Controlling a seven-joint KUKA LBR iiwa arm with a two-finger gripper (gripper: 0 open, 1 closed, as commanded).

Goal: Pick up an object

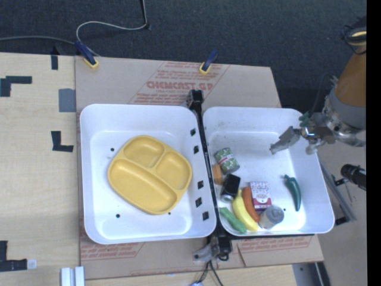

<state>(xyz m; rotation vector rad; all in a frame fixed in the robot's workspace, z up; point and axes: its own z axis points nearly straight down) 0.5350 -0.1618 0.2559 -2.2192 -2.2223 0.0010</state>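
Cardboard (238, 94) printed with red lettering covers the bench under both bins, pinned at its far edge by two blue-and-yellow clamps (87, 55). Next in size come the two white bins: the left bin (95, 159) and the right bin (315, 177), touching along a black divider between them. The arm (351, 94) enters from the right, its orange band above a grey wrist, hanging over the right bin's far right rim. A yellow compartment plate (150, 173) lies flat in the middle of the left bin, turned at a slant.

The gripper (286, 142) points left over the right bin's bare upper floor; one grey finger (282, 143) shows clearly, nothing is seen held in it, and whether the pincer is wide or narrow cannot be told from this angle.

Small things cluster in the right bin's near left corner: a yellow banana (244, 213) beside a green vegetable (231, 218), an orange carrot (249, 200) touching a red-and-white carton (260, 195), a black block (230, 185), a small green-labelled can (225, 159) and a grey can (272, 216). A green chilli pepper (293, 192) lies apart near the right wall, below the gripper.
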